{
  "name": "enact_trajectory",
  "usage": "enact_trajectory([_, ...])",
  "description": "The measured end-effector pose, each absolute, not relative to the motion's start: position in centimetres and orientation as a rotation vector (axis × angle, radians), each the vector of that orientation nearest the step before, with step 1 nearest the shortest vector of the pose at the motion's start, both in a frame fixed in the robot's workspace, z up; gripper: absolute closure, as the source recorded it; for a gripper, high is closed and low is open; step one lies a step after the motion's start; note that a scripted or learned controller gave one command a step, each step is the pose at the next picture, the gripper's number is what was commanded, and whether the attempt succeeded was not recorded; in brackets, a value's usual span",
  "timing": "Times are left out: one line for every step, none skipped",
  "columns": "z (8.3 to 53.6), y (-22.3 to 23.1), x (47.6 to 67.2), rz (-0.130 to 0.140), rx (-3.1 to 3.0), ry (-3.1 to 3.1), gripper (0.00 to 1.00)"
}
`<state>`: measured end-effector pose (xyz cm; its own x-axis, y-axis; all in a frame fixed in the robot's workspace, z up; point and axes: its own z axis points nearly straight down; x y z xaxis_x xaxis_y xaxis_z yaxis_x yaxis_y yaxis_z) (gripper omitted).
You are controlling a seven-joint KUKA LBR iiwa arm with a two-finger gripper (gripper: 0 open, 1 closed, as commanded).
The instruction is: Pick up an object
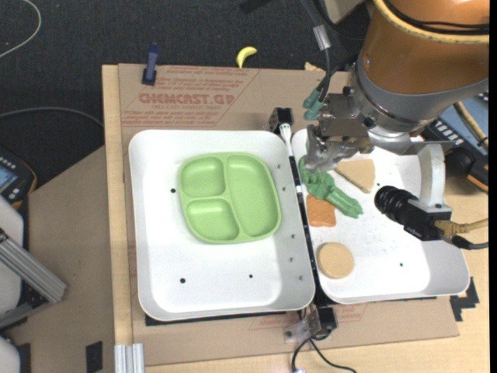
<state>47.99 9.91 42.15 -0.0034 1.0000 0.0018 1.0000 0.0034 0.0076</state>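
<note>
Cardboard sheet under the two bins on the counter reads "CHEMCAST G.P." in faded red, with smaller lines beneath too faint to read. A blue clip sits on its far edge. The left bin carries a green divided plate with three compartments and nothing in them.

Just across the seam, the end effector hangs low over the near-left corner of the right bin. Whether it is open or closed cannot be told from this angle, and nothing is seen held. Directly beneath it lies a green toy (probably the target), its long axis slanting from the end effector toward the lower right. An orange piece touches the toy's near side. A tan disc lies nearer the camera, and a tan wedge just beyond to the right.
</note>
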Motion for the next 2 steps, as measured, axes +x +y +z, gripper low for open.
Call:
enact_trajectory([47.4,7.9,48.0,0.011,2.220,2.216,1.00])
enact_trajectory([32.8,0.7,47.7,-0.022,2.238,2.217,1.00])
